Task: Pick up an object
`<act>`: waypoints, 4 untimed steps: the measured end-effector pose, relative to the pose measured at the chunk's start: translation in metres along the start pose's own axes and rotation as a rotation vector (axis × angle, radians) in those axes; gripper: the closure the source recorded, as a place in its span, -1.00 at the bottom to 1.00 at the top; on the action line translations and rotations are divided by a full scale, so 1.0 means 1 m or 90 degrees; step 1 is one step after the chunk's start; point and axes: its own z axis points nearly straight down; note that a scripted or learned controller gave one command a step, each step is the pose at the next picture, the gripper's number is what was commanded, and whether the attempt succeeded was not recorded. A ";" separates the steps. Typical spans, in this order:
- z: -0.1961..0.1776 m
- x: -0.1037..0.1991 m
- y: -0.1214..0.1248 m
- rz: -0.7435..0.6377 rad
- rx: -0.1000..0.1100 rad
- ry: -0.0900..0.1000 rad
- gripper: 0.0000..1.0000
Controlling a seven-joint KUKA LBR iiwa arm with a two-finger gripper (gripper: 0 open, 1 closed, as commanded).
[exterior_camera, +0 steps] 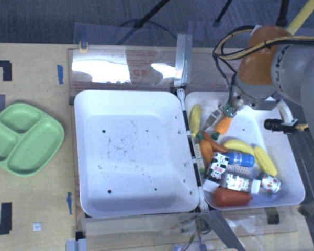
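- Camera view: gripper is hovering in the right bin, fingers apparently pinching the carrot by its top end.
- Risk: that thin end-grip is looking weak; the carrot could be slipping back onto the banana pile.

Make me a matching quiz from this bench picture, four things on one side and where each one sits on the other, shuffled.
Things:
1. green divided plate
2. corn cob
3. red sausage
4. carrot

Places:
A. right bin, near its front edge
B. bench, left of both bins
C. right bin, just below the gripper
D. right bin, beside the banana

Pairs: 1-B, 2-D, 3-A, 4-C
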 end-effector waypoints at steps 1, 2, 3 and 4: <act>-0.081 -0.031 -0.041 -0.040 -0.010 -0.009 -1.00; 0.003 -0.005 -0.017 -0.190 -0.006 -0.006 -1.00; -0.038 -0.068 -0.053 0.046 -0.011 -0.009 -1.00; -0.032 0.000 -0.029 0.037 -0.009 -0.007 -1.00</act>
